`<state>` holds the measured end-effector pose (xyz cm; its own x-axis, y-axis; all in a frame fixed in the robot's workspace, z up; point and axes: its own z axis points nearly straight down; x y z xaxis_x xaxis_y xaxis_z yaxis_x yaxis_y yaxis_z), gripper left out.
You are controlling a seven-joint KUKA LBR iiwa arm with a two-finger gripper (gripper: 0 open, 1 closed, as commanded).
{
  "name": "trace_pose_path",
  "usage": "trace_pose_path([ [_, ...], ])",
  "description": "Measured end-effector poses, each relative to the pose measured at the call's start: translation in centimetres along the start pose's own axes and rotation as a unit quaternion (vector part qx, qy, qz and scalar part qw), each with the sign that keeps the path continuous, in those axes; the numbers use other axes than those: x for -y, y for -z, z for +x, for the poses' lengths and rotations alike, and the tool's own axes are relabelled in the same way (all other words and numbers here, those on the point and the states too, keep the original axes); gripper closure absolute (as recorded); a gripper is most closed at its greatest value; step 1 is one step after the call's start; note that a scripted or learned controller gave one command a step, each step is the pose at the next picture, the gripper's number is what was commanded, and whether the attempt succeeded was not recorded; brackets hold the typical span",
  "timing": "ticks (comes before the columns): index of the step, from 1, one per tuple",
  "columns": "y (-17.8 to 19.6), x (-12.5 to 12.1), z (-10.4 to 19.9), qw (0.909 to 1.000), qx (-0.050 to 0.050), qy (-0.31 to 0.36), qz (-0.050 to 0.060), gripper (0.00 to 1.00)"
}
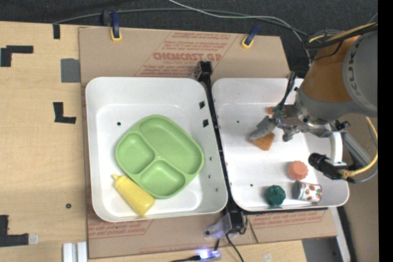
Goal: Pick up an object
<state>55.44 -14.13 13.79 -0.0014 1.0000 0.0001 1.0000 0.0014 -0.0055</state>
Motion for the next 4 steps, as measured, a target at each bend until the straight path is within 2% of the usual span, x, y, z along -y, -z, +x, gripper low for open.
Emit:
trace_pose_path([
  [1,-5.3,0.0,0.1,1.0000,0.001,0.000,-0.002,0.00],
  [2,-4.0,-0.1,0.1,1.0000,0.001,0.000,-0.003,1.00],
  [3,0.2,-0.3,0.0,1.0000,0.000,0.000,-0.003,1.00],
  [4,6.4,0.0,0.3,1.0000,0.000,0.000,-0.005,1.00],
])
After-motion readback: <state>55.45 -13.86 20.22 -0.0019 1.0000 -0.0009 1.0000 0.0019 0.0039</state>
